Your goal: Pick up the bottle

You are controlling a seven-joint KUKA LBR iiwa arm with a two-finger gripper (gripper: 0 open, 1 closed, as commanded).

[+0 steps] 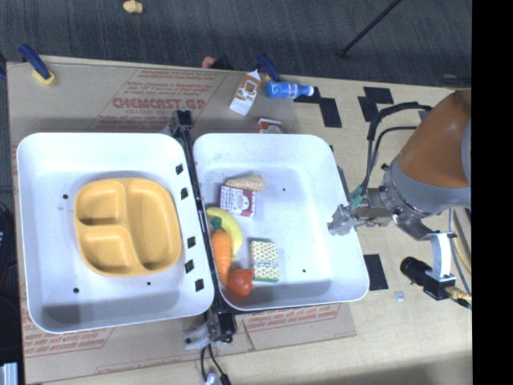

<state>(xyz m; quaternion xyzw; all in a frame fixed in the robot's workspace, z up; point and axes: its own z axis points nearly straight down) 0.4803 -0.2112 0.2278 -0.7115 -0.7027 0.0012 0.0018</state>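
I see the hand (340, 220) positioned over the right rim of the right bin (321, 149); I cannot tell its state. The bottle (286, 91), blue with a white end, lies on its side on the tabletop (377, 311) behind the right bin, well apart from the hand. The left bin (40, 159) holds a yellow divided plate (128, 224).

A robotics lab: a grey-and-orange arm (433, 167) at right, clamped white bins (48, 215) on a taped cardboard-covered bench (160, 95).
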